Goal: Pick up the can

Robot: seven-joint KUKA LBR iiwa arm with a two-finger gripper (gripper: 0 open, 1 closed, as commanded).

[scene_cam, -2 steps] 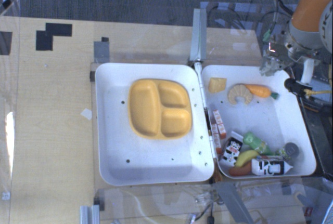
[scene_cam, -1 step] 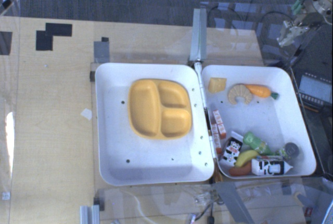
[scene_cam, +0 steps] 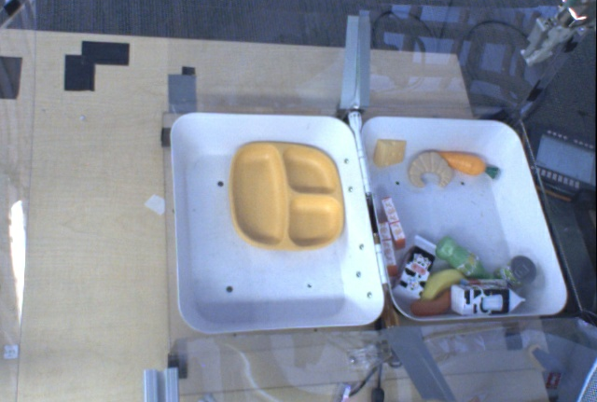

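Observation:
The can (scene_cam: 520, 270) is small and grey with a dark round top. It stands in the front right corner of the right bin (scene_cam: 508, 204), just behind a black-and-white cow-patterned carton (scene_cam: 485, 299). A pale part that looks like my gripper (scene_cam: 550, 34) shows at the top right edge, beyond the right bin's far corner and well away from the can. Nothing is seen held in it.
Near the can lie a green bottle (scene_cam: 457, 256), a banana (scene_cam: 441, 281), a red sausage (scene_cam: 429, 305) and a second cow carton (scene_cam: 417, 268). A carrot (scene_cam: 464, 163), a shell pastry (scene_cam: 429, 169) and a cheese block (scene_cam: 390, 152) lie at the back. A yellow divided tray (scene_cam: 284, 195) sits in the left bin (scene_cam: 201, 232).

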